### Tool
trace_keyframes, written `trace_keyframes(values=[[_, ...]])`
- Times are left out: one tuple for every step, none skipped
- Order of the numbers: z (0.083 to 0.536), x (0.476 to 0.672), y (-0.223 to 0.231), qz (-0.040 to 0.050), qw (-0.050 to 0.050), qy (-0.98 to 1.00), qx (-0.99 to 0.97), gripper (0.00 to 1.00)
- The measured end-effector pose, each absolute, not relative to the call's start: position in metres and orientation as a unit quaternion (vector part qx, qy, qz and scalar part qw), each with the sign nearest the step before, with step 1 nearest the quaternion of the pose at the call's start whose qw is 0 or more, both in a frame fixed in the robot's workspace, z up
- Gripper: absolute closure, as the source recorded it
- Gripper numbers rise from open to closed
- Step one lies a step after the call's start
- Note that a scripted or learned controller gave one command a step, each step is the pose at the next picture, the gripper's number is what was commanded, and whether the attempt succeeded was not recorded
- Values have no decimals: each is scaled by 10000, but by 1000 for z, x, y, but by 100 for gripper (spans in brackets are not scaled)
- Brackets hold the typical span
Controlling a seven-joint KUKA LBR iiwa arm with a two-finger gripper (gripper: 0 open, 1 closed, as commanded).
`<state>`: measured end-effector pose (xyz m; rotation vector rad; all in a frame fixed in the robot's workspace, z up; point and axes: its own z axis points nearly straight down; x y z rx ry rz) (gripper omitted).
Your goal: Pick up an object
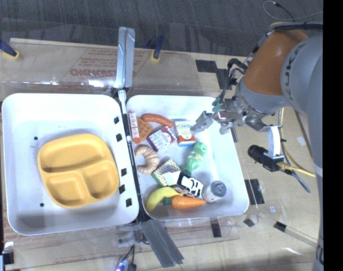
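The right bin (234, 168) holds a jumble of toy food. A red sausage (156, 119) lies at its back, beside a small white carton (184, 133) and a purple packet (158, 139). A green bottle (196, 156) sits in the middle, with a tan pretzel (147, 158) left of it. At the front lie a banana (159, 196), a carrot (188, 202), a black-and-white piece (189, 184) and a grey can (216, 189). My gripper (212, 123) hovers over the bin's back right part, just right of the carton, open with nothing between its fingers.
The left bin (13, 151) holds a yellow compartment tray (78, 168). A metal divider post (125, 55) stands at the back between the two bins. A patterned packet (167, 171) and a red-brown packet (135, 126) lie near the right bin's left wall.
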<state>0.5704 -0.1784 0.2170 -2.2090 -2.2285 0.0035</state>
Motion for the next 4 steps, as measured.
trace_keyframes(values=[[217, 570, -178, 11, 18, -7102, -7040, 0], [115, 571, -174, 9, 17, -7749, -6321, 0], [98, 620, -173, -13, -34, -7579, -6524, 0], [108, 620, -172, -16, -30, -7594, -6507, 100]])
